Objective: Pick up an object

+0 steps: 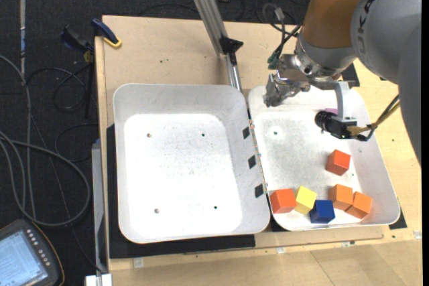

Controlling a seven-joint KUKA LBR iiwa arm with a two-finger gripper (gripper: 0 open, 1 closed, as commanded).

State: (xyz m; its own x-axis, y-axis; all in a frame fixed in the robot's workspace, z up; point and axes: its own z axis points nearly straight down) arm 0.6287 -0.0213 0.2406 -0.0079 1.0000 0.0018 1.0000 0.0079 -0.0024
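My gripper (275,96) hangs over the far left corner of the right bin (295,137), below the grey arm and its orange band. Its dark fingertips point down and nothing shows between them. Several blocks lie in the right bin. One orange block (338,161) sits alone at mid right. Along the near edge lie an orange block (283,199), a yellow block (305,199), a blue block (322,211) and two more orange blocks (351,200). All of them are well apart from the gripper, toward the near side.
The left bin (177,157) lies beside the right one. A black cable fitting (333,124) hangs over the right bin's far right. A slanted metal pole (208,10) crosses the bench behind the bins. A blue-and-yellow clamp (106,32) sits at the bench's far left corner.
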